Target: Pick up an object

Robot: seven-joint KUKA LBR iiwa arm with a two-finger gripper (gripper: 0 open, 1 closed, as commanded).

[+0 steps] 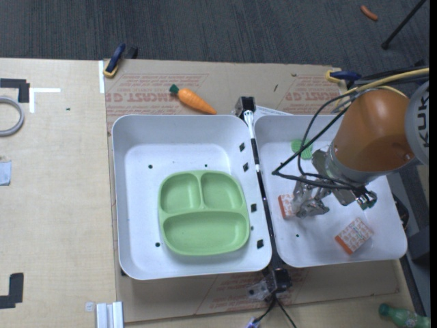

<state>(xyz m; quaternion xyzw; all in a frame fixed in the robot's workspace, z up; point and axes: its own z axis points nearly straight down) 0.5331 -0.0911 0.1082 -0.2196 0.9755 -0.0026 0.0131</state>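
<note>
A small white packet with red print (pixel 287 206) lies flat in the right bin, near its left wall. A second white-and-red packet (pixel 354 236) lies tilted near the bin's front right corner. A green object (pixel 300 147) sits farther back, partly hidden

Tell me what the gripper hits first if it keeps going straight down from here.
Probably the small red-and-white packet lying beside the gripper, or the bare floor of the right bin next to it; depth is unclear from above.

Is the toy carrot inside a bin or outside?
Outside. The toy carrot lies on the cardboard behind the left bin.
</note>
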